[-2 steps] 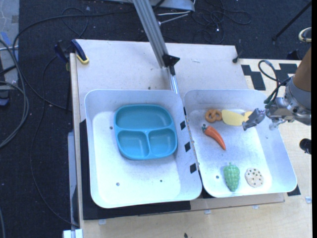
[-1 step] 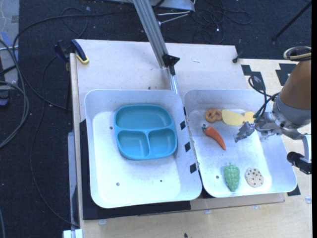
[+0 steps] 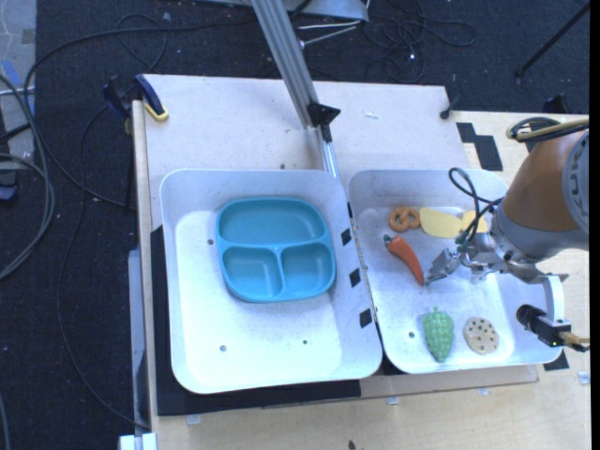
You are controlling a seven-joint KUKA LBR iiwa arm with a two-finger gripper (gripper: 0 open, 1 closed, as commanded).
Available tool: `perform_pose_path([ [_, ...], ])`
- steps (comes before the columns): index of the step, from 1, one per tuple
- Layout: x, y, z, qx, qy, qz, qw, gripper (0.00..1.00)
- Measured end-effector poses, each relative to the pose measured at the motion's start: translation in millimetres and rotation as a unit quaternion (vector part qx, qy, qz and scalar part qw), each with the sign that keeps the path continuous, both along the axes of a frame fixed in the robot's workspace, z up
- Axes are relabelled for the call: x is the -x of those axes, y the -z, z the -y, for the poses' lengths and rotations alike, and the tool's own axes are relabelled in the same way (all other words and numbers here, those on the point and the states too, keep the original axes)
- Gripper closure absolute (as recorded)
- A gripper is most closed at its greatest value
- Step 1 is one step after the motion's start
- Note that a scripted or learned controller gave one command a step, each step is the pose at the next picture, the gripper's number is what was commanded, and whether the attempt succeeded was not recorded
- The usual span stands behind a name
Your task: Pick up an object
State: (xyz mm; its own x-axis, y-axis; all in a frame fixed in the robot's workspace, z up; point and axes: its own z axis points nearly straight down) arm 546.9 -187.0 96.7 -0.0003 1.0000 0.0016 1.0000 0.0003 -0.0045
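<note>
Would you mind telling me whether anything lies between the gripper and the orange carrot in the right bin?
Nothing visible does. The gripper hangs just right of the carrot in the right bin, with bare bin floor between them. The pretzel, yellow piece, green piece and cookie all lie off that line.

tray (image 3: 277, 249) in left bin (image 3: 187, 345), toys in right bin (image 3: 375, 190)

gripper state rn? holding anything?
Gripper: open, holding nothing; it hangs over the right bin, just right of the carrot.
</note>
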Motion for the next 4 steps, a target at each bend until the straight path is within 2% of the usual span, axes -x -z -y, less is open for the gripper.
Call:
perform_pose_path([
  [1, -0.8, 3.0, 0.4, 0.0015, 0.001, 0.003, 1.0000, 0.00],
  [2, -2.2, -8.3, 1.3, 0.0031, 0.001, 0.006, 1.0000, 1.00],
  [4, 5.4, -117.7, 0.6, 0.0019, -0.001, 0.005, 1.0000, 1.00],
])
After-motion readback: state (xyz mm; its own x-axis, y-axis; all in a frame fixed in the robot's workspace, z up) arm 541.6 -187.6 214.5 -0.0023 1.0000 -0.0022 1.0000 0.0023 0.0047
